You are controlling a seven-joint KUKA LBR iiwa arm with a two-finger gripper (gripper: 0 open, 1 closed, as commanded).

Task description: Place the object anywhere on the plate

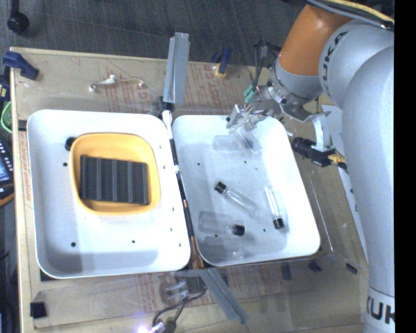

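The claw is seen at the upper edge of the right bin, right of centre in the frame; whether it is wide or narrow cannot be told. Clear vials with black caps are scattered in the lower half of that bin. The yellow plate, carrying a dark ridged block, sits in the left bin.

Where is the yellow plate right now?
The plate sits in the left bin, toward its upper middle, with a dark ridged block lying on it.
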